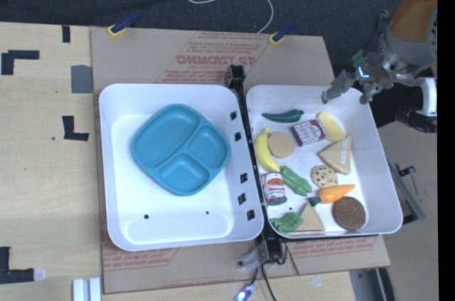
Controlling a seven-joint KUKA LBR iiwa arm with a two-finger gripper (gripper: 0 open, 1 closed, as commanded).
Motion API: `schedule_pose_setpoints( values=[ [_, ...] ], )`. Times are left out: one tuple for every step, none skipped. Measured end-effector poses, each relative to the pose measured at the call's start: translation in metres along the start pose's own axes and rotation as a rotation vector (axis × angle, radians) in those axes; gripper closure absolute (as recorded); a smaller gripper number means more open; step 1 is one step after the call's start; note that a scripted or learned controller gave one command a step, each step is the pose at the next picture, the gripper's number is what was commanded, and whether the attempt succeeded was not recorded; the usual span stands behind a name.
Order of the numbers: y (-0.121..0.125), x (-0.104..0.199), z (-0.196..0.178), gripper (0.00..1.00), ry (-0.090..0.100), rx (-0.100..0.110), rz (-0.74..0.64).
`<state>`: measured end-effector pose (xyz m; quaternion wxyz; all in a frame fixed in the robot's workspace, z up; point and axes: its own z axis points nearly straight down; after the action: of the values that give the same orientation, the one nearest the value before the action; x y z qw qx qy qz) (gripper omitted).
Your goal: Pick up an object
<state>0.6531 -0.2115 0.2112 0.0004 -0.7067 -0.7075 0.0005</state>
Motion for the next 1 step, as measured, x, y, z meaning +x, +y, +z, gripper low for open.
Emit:
schedule_pose_setpoints(
  values=[
    [-0.0572,0.0590,0.0237,0.00,0.003,0.006,-0.002]
  ],
)
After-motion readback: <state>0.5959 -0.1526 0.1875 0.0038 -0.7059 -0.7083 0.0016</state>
